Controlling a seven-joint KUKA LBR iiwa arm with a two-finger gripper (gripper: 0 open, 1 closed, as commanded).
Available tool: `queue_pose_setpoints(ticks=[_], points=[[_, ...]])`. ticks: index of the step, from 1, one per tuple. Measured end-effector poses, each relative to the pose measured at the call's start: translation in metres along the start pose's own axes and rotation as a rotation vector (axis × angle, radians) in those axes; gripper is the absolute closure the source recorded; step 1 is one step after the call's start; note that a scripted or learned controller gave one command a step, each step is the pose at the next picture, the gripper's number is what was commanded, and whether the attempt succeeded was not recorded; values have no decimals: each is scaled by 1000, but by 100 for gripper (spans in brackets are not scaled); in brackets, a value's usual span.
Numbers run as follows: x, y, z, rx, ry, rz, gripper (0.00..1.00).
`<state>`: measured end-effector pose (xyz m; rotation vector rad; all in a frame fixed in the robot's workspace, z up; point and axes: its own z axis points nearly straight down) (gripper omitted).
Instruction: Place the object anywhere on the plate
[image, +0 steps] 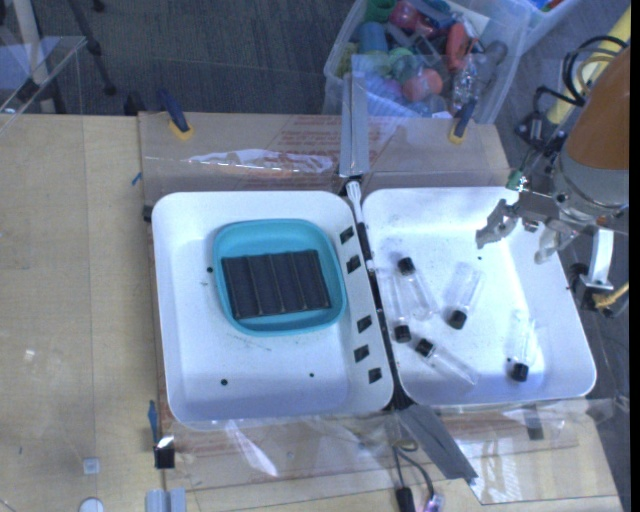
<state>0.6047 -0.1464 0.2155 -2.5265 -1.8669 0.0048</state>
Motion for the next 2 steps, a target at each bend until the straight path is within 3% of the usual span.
queue_pose_setpoints(ticks=[1,2], points=[[-42,47,-49,-3,1,96,0],[-42,78,-20,-4,0,48,0]])
